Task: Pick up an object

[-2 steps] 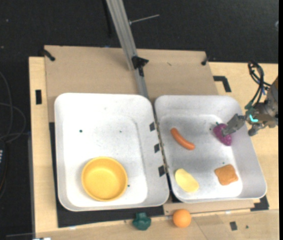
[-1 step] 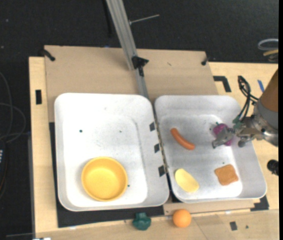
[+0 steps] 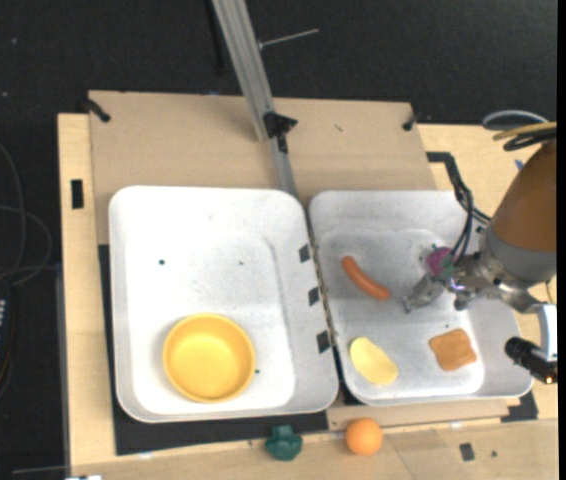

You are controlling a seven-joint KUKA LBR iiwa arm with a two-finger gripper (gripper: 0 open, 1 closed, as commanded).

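Orange ball point(image 3: 363, 436) and green toy point(image 3: 283, 443) sit on the bench point(image 3: 193, 138) edge while the gripper point(image 3: 433, 293) hovers in the right bin point(image 3: 383, 213) beside the sausage point(image 3: 365, 278), fingers seemingly spread, so next comes a shift over and a close.

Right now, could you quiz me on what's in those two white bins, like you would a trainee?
1. True or false: the yellow bowl sits in the left bin.
2. Which lies nearest the gripper: A) brown toast piece, B) orange sausage, C) pale yellow piece?
3. What colour is the ball on the bench, outside the bins?

Key: 1 true; 2 A; 3 orange.
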